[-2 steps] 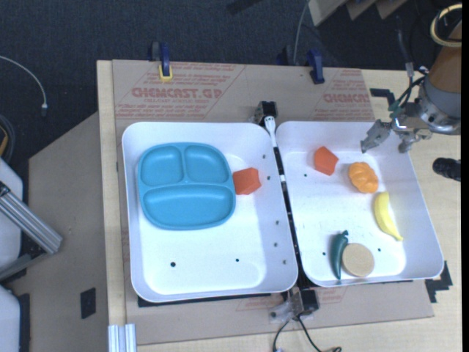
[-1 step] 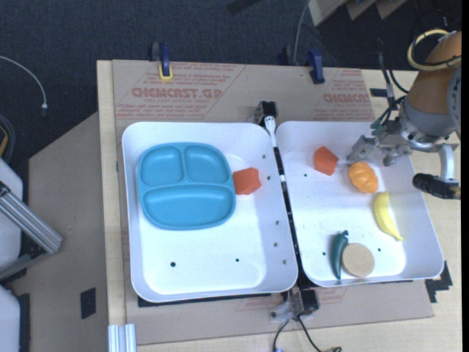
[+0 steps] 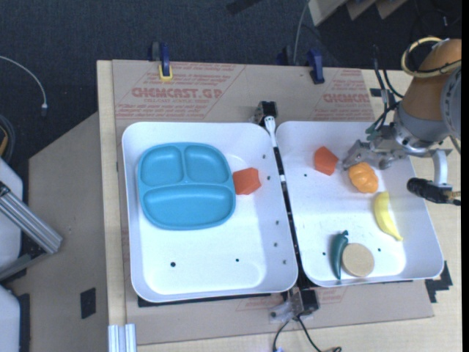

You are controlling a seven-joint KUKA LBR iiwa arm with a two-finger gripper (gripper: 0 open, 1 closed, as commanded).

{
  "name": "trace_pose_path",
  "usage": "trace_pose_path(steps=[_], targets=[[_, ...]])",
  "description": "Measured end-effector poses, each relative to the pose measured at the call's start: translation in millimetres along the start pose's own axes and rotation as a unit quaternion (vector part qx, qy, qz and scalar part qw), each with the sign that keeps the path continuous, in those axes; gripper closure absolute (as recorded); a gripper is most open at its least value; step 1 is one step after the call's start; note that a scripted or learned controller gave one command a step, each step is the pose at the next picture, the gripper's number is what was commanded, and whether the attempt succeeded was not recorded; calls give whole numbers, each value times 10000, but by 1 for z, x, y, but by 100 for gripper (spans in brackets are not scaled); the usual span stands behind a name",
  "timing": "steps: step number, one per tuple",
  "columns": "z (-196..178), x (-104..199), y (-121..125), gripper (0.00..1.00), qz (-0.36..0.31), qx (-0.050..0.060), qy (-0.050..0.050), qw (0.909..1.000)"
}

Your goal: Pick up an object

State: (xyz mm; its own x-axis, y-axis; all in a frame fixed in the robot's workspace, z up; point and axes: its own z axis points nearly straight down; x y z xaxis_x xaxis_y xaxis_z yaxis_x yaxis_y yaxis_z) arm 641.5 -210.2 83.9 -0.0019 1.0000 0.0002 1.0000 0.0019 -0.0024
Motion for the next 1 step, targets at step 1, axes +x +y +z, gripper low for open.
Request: trace_pose_path(steps=[1], targets=[[-12,0,1,100,-5,-23,-10,10000]])
